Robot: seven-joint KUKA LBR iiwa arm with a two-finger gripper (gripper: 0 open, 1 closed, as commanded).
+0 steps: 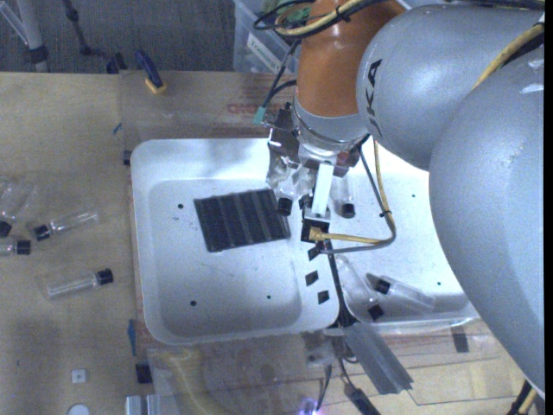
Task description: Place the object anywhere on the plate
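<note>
- Grey arm with an orange band [333, 50] reaching in from the right and ending over the seam between the two bins.
- Fingers [304, 199] low over the near-right edge of the left bin [140, 188]; impossible to tell whether spread or closed, lost among brackets and cables.
- Clear glinting shape [283, 180] with a dark end right against the fingers on the left; too cluttered to say whether it is gripped.
- Dark ribbed plate [242, 220] flat on the left bin's floor, just left of the fingers, its right edge almost under them.
- Clear vial [399, 292] with a black cap lying on its side in the right bin [415, 193], below and to the right of the fingers, well apart from the plate.
- Thin yellowish cable [354, 239] looping from under the fingers out to the right.
- Pale wooden tabletop [60, 128] far left of the fingers, bearing several more capped vials [73, 282] lying loose outside the bins.
- Blue clip [154, 80] on the tabletop, up and left of the fingers.
</note>
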